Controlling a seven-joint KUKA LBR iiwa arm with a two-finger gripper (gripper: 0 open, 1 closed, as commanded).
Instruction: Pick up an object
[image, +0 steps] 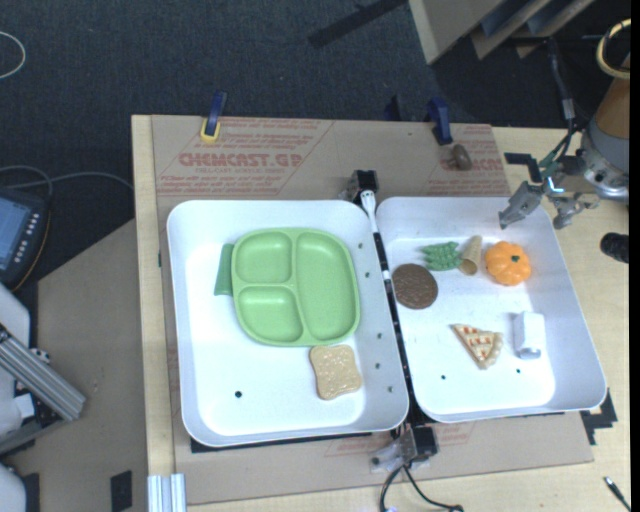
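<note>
Hand (545, 203) above right bin's (570, 395) far edge (arm cropped)

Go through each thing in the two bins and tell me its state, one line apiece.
Green tray: flat, left bin, compartments bare.
Toast: flat, left bin.
Pumpkin: upright, right bin.
Pizza slice: flat.
Brown cookie: flat.
Tool: above right bin's far edge, holding nothing.

Brown bench (300, 150) with red lettering at frame centre; blue clamps at its top edge, left (213, 115) and right (438, 118); dark carpet (150, 60) beyond.
</note>
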